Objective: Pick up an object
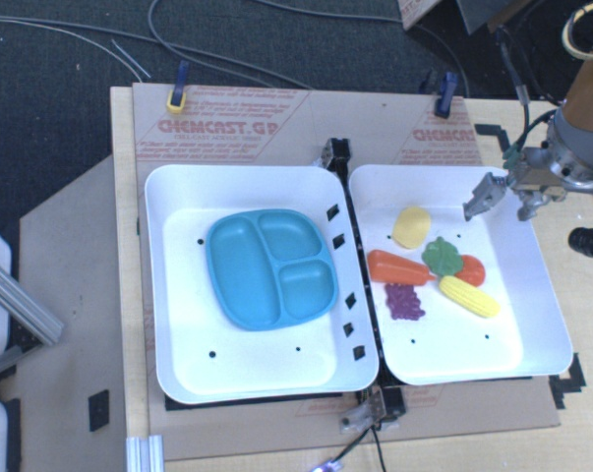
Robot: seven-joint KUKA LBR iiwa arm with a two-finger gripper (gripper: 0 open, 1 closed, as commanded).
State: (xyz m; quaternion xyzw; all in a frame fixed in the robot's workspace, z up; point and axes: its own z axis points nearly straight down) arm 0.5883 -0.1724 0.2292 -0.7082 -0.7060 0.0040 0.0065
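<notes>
The right bin (532, 342) holds a cluster of toy foods: a pale yellow lemon (411, 227), an orange carrot (399, 266), a green broccoli (442, 258), a red tomato (474, 271), a yellow corn cob (470, 297) and purple grapes (405, 302). My gripper (498, 210) hangs above the bin's far right corner, right of the lemon and apart from every item. Its two fingers are spread open with nothing between them.
A blue divided plate (272, 266) lies in the left bin (178, 352). A black clip strip (347, 264) runs along the seam between the bins. Clamps (179, 97) hold the backing board at the far edge, and cables trail beyond it.
</notes>
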